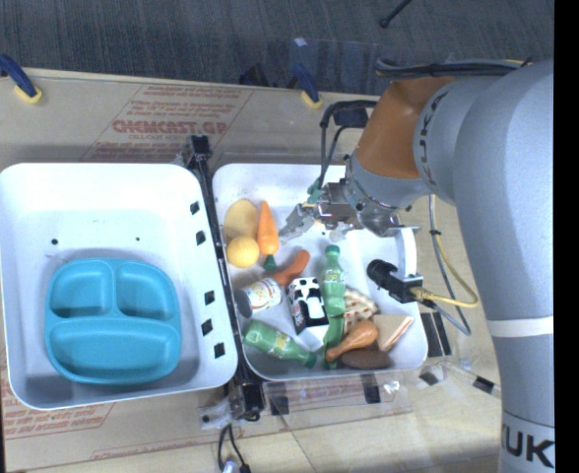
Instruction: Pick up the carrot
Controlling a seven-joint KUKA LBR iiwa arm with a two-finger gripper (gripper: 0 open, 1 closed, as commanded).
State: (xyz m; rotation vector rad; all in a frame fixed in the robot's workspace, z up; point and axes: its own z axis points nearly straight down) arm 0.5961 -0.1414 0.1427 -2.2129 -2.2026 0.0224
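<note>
The carrot (267,228) lies in the right bin (270,177), near its left wall. It is orange, with its green stem end pointing toward the front. My gripper (312,226) hangs over the middle of this bin, just right of the carrot and apart from it. Its fingers (293,225) stand open with nothing between them. A second, shorter orange piece (292,263) lies just below the carrot's stem end.
Two yellow fruits (239,233) touch the carrot's left side. A can (262,294), a green bottle (332,279), a black-and-white carton (309,303), a lying green bottle (280,343) and a drumstick (354,338) crowd the bin's front. The left bin (93,190) holds a blue divided plate (115,320).
</note>
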